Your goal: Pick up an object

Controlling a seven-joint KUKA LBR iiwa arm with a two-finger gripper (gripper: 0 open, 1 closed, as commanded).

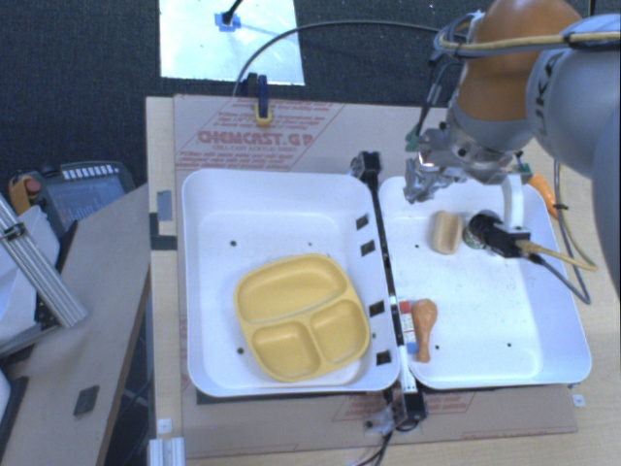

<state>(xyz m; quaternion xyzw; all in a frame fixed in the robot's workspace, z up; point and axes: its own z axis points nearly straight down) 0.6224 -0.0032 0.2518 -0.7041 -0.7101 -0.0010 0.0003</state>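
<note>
My gripper (419, 188) hangs over the far left part of the right bin (505, 357), with nothing visible between its fingers. A tan block-shaped object (445, 231) lies just to the right of and nearer than the gripper, apart from it. An orange and tan drumstick-shaped toy (422, 323) lies near the right bin's left wall, toward the front. A yellow three-compartment tray (301, 314) sits in the left bin (223, 212).
The divider between the bins (383, 270) carries black clips. An orange thing (543, 194) pokes out at the right bin's far right rim, behind the arm. A cardboard sheet (262, 134) lies under the bins.
</note>
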